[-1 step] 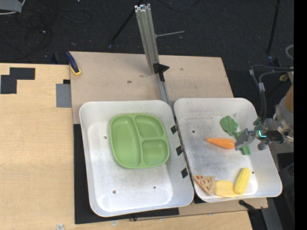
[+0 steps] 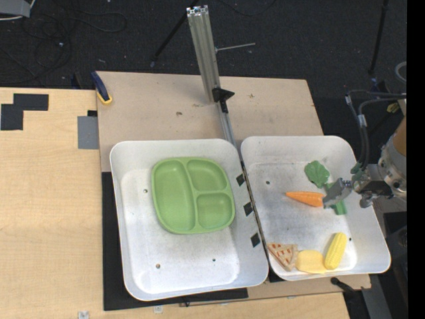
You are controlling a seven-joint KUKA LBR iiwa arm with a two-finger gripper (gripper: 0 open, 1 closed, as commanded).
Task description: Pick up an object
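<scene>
Claw (image 2: pixel 337 193) seen low over right bin (image 2: pixel 358 261), just beside carrot (image 2: pixel 305 198) tip; finger state cannot be told. Carrot lying mid-bin, green leaf (image 2: pixel 317 172) above; corn (image 2: pixel 335 250) near front.

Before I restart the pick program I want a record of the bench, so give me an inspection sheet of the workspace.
Surface: wooden bench bearing the left bin and right bin, side by side.
Job's things: in the right bin, a carrot, green leafy toy, corn cob, yellow piece and waffle piece.
Clutter: green divided plate in the left bin.
Grippers: gripper low over the right bin, at the carrot's right end; grasp cannot be told.
Cables: dark cables by the arm, more on the floor behind.
Surroundings: metal post behind the bins; dark floor.
</scene>
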